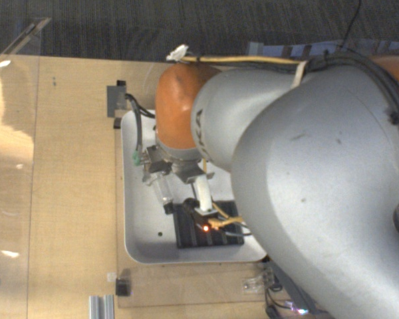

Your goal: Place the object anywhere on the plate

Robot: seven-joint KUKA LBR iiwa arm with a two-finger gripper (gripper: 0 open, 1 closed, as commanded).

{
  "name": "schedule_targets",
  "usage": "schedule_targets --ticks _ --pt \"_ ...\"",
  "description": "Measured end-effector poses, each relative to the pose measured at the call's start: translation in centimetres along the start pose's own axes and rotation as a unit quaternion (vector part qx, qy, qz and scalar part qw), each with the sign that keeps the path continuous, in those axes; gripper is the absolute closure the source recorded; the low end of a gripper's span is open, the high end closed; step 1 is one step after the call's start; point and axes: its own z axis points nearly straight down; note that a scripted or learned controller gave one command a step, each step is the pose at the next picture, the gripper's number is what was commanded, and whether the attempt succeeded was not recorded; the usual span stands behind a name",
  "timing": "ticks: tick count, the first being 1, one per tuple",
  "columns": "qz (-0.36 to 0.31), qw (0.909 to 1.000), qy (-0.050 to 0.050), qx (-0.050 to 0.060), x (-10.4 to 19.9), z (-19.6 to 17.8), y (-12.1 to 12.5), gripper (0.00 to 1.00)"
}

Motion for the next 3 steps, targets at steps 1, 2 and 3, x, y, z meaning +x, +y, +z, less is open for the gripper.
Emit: schedule_targets --ticks 1,2,3 --pt "-0.075 0.9972 0.0 -0.002 -3.4 2.6 7.7 1.0" --pt "-0.225 0.9744 -0.001 -0.004 -2.1 -6.6 9.0 1.0" --pt "-0.191 0.9815 -0.001 -0.001 -9.7 2.1 2.8 1.0"
